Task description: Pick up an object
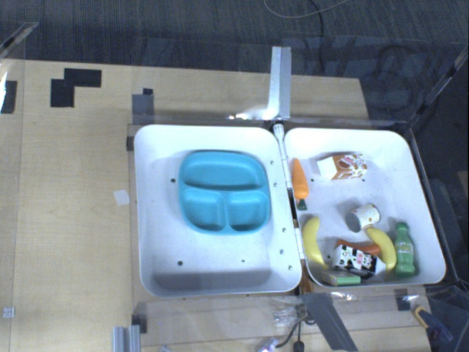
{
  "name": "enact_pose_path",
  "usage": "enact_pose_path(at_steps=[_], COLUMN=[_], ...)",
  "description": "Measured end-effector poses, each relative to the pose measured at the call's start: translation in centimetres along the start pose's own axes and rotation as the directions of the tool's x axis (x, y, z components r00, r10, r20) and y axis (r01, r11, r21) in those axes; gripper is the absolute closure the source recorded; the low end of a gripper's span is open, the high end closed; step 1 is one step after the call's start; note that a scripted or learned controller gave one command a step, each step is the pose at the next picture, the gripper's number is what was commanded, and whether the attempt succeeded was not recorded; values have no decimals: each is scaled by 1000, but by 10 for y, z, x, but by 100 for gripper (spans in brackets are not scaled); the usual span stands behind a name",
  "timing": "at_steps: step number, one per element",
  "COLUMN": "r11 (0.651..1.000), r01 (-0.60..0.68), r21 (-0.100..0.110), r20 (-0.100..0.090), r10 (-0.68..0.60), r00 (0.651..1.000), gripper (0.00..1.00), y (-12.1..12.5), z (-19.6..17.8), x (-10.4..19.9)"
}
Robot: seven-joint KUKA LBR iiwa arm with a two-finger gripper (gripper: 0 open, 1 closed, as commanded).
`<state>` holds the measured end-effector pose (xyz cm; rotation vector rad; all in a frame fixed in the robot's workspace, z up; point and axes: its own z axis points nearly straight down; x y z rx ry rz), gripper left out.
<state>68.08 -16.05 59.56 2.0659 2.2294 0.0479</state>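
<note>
The right bin [396,149] holds several small items. An orange carrot [299,179] lies along its left wall. A brown and white carton [343,166] rests near the back. A white cup [364,215] lies on its side in the middle. One yellow banana [313,241] lies at the front left, a second banana [382,245] at the front right. A green bottle [404,249] stands by the right wall. A black and white patterned packet [355,259] and a small green piece [344,278] sit at the front.
The left bin [157,196] contains a blue divided tray [223,191]. A grey metal post [281,83] rises behind the seam between the bins. Black markers [73,83] lie on the wooden bench at the far left.
</note>
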Motion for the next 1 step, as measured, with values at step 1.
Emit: enact_pose_path(at_steps=[1], r11=[879], r01=[474], r21=[51], r20=[-85], r10=[-470], r00=[879], gripper=[100], y=[-29], z=[158], x=[-26])
